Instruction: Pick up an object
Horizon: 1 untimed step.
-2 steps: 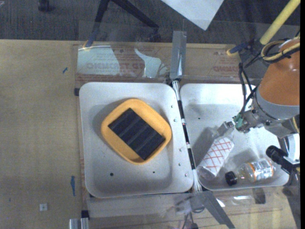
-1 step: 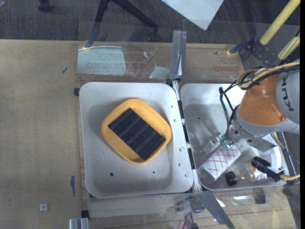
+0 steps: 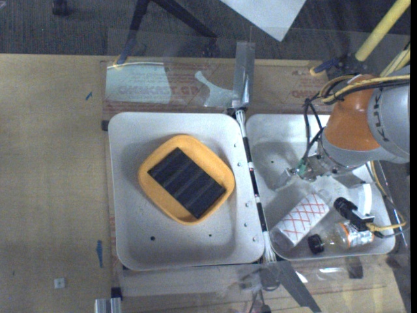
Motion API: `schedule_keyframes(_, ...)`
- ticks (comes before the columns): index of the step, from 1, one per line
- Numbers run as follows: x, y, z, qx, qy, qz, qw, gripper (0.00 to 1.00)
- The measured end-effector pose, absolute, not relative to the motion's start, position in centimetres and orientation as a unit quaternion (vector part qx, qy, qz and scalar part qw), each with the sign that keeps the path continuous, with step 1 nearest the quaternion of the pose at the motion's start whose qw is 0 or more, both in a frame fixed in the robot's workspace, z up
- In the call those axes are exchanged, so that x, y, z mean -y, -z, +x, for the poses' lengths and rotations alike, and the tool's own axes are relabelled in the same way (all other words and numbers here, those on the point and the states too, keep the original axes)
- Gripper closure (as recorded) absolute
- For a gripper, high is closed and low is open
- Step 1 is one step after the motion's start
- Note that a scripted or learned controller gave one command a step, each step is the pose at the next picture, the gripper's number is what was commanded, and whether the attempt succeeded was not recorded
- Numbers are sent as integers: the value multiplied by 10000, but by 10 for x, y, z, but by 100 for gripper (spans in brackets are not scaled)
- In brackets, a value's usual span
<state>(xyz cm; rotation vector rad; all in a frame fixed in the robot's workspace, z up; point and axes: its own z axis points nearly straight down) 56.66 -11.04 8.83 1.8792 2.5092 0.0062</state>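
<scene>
My gripper [image 3: 295,173] is low in the right bin [image 3: 273,132], near its middle, over bare white floor. Just below it a white box with a red lattice pattern [image 3: 302,218] lies tilted on the bin floor, apart from the gripper. A clear bottle [image 3: 342,238] with a black cap and an orange label lies on its side along the bin's near edge, beside the box. In the left bin [image 3: 130,233] rests a yellow dish with a black ridged insert [image 3: 186,178]. The gripper holds nothing that I can see.
The grey arm with its orange band [image 3: 352,126] covers the right bin's far right part. A metal divider [image 3: 251,175] runs between the two bins. A clear plastic sheet [image 3: 169,87] lies on the bench behind the left bin.
</scene>
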Motion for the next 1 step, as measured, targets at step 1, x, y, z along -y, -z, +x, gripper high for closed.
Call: schedule_keyframes(1, 105, -125, 497, -8053, -2, 5929, 21, 0)
